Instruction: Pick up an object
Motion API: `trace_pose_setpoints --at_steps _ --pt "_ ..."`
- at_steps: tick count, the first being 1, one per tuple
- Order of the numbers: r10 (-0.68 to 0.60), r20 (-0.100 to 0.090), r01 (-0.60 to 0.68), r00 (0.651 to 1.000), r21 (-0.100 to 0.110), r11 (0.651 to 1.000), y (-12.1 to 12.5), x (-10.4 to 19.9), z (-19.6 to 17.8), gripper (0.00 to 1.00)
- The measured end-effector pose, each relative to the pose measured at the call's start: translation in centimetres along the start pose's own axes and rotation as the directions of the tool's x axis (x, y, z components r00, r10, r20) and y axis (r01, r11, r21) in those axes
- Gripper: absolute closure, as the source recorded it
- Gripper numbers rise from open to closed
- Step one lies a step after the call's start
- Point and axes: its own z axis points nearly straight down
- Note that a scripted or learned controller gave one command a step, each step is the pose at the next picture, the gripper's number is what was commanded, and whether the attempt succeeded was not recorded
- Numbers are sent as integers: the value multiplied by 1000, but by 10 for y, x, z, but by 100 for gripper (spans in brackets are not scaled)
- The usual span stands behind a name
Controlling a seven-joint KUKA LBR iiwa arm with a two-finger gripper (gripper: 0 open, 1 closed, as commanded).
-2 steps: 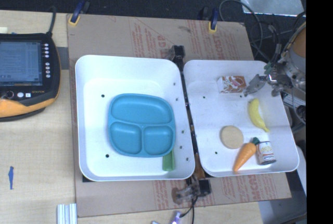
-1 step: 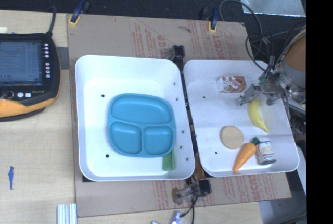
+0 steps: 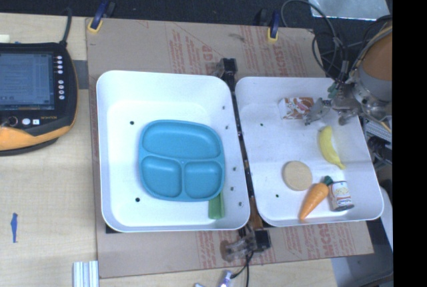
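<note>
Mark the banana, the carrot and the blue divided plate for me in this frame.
banana (image 3: 329,147): camera view, middle of its yellow body, right bin.
carrot (image 3: 313,199): camera view, middle of the orange body, below its green top.
blue divided plate (image 3: 180,139): camera view, floor of its large upper compartment, left bin.

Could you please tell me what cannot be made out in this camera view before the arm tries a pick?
- Gripper: too small and blurred against cables to read its state.
- Packet: print too small to read; the gripper overlaps its right end.
- Can: label too small to read.
- Green item: partly hidden under the blue tray.
- Arm: cut off by the right edge.
</note>
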Motion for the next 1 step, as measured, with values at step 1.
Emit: trace_pose_setpoints --at_steps 1 --pt "-1 1 1 1000 3 1000 -16 0 39 0"
